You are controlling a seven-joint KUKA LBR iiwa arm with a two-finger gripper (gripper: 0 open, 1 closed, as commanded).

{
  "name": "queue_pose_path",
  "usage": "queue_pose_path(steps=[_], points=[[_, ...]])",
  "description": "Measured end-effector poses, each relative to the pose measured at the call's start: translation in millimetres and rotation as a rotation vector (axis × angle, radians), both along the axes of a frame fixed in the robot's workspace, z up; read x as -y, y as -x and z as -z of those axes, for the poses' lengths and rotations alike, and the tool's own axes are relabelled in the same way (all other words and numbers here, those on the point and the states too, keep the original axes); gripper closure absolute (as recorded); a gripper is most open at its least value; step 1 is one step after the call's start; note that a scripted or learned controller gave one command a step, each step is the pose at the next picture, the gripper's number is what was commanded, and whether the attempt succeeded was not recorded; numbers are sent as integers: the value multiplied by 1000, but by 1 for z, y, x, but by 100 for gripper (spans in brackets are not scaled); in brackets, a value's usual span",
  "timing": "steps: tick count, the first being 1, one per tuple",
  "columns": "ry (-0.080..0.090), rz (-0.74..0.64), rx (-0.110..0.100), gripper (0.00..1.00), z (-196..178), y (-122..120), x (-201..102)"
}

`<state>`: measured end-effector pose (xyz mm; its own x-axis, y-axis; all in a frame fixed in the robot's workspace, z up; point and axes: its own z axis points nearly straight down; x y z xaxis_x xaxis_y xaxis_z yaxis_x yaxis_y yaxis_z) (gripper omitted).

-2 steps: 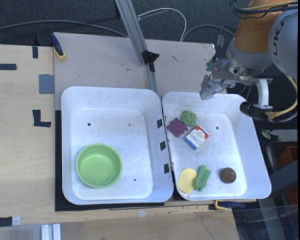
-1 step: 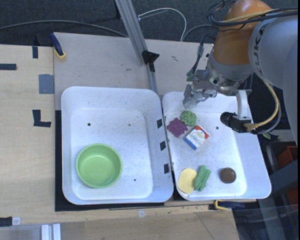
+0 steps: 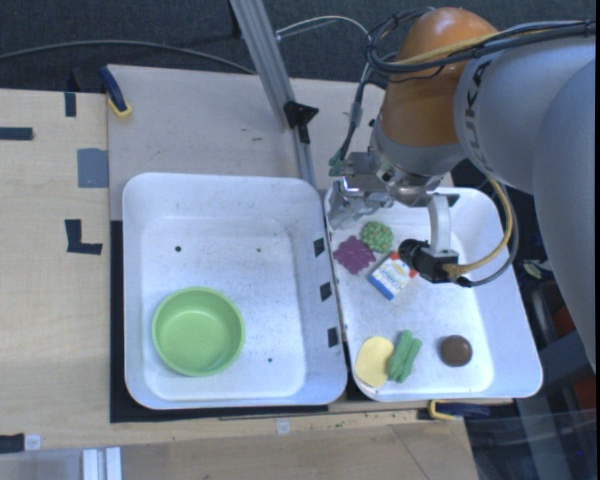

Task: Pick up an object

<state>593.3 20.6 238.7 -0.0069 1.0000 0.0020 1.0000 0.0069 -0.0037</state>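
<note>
Grey metal gripper [image 3: 352, 200] is hanging over the upper left corner of the right bin [image 3: 500, 368]; whether it is parted or closed, I cannot tell. Nothing is showing in its grasp. Nearest are lying the green bumpy ball [image 3: 377, 236] and purple piece [image 3: 354, 256], just below it in frame.

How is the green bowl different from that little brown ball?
The green bowl is far bigger than the brown ball. The bowl is light green and hollow, open side up; the ball is dark brown and round. The bowl sits in the left bin, the ball in the right bin. Both lie near their bins' front edges.
</note>
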Motion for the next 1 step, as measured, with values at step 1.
queue_pose_path(steps=[1], points=[[0, 0, 0, 100, -4, 21, -46]])
